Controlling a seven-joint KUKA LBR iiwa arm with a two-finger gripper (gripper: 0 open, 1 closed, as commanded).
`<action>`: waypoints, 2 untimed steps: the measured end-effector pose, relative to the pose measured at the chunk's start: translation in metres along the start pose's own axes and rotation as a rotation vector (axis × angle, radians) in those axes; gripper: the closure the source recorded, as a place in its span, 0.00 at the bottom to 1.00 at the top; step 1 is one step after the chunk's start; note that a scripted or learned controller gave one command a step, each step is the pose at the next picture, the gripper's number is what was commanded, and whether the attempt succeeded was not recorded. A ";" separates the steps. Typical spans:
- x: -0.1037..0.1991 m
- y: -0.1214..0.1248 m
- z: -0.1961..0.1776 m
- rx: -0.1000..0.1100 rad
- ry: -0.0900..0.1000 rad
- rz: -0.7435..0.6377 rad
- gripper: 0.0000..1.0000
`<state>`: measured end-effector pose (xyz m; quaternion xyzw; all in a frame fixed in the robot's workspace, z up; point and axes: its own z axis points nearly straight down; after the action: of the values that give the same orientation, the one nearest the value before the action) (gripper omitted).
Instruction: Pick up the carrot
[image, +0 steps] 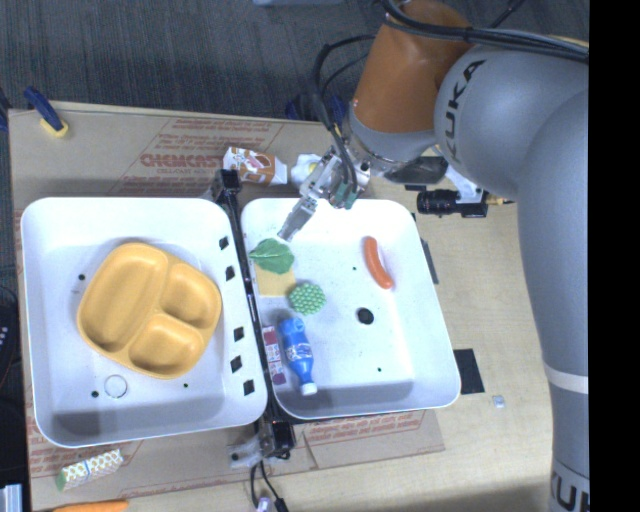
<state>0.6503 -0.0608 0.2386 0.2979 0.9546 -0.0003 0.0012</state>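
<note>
Cardboard-lined table (180, 150), two shallow white bins, and I'm watching the hand (290, 225) hover at the back-left of the right white bin (435, 350), just above the flat green leaf toy (272, 255). Open or closed, I can't tell from this angle. My target, the small orange carrot (378, 263), lies well apart to the right, on bare bin floor. It looks light, stiff and smooth plastic, likely slippery, so I'd pinch across its middle, not the tapered ends.
</note>
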 end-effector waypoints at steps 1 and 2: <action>0.026 0.016 0.047 0.002 0.004 -0.042 0.00; 0.064 0.026 0.047 0.002 0.004 -0.051 0.00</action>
<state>0.6123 -0.0031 0.1918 0.2737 0.9618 -0.0008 -0.0008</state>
